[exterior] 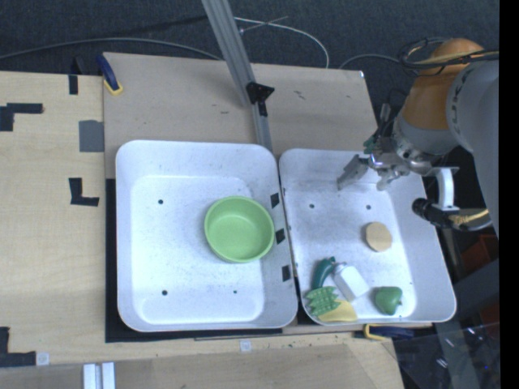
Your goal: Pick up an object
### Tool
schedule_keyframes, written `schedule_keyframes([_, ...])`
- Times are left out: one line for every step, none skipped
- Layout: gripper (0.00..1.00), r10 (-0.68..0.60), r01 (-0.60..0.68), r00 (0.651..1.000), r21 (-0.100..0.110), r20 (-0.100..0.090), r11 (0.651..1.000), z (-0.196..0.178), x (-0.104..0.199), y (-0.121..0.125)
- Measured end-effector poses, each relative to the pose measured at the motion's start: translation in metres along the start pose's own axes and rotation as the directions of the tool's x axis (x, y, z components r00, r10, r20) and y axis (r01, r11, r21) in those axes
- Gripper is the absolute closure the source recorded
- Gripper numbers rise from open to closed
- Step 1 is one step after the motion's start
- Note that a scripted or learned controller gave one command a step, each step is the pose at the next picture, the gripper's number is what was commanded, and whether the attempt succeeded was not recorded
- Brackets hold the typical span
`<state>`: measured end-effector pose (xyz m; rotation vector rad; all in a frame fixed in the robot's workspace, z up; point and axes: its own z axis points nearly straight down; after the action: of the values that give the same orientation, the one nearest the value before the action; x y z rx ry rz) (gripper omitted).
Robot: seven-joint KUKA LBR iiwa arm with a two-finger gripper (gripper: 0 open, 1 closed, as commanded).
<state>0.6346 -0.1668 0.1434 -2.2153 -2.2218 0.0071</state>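
With its fingers spread and holding nothing, the gripper point(366, 174) hovers by the right bin's point(304, 209) far edge, so descending here misses the tan round piece point(377, 237) mid-bin.

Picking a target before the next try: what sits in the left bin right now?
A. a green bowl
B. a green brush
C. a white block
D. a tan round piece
A: the green bowl lies alone in the left bin, while the tan round piece and the other small items are in the right bin.
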Motion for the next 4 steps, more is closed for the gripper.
schedule_keyframes([0.00, 0.001, -0.001, 1.000, 0.001, 0.000, 1.000, 0.055, 0.001, -0.001])
schedule_keyframes([1.00, -0.001, 0.001, 1.000, -0.004, 0.000, 1.000, 0.041, 0.002, 0.000])
schedule_keyframes([1.00, 0.001, -0.001, 1.000, -0.011, 0.001, 1.000, -0.022, -0.002, 0.002])
schedule_keyframes([1.00, 0.000, 0.000, 1.000, -0.012, 0.001, 1.000, -0.083, 0.002, 0.009])
